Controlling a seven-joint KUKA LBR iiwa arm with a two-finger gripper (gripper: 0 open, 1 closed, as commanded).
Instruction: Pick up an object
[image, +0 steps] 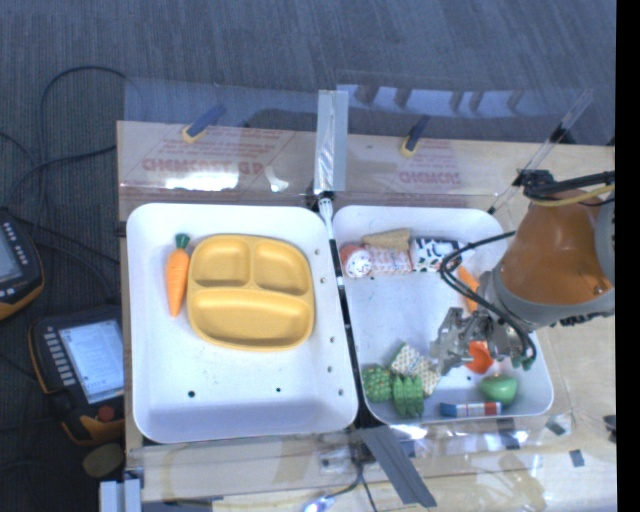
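My gripper (462, 347) is low in the right bin (400, 310), near its right front part. An orange-red piece (480, 356) lies right by its fingers; whether it is gripped I cannot see. A green round toy (500, 388) sits just in front of it. A checkered green-white packet (415, 365) and green toy vegetables (393, 388) lie to its left. A marker-like pen (470, 409) rests at the front wall.
At the right bin's back wall lie a red-white round item (357, 262), a tan packet (388, 250) and a black-and-white item (436, 252). The left bin (160, 390) holds a yellow divided plate (251, 290) and a toy carrot (177, 275).
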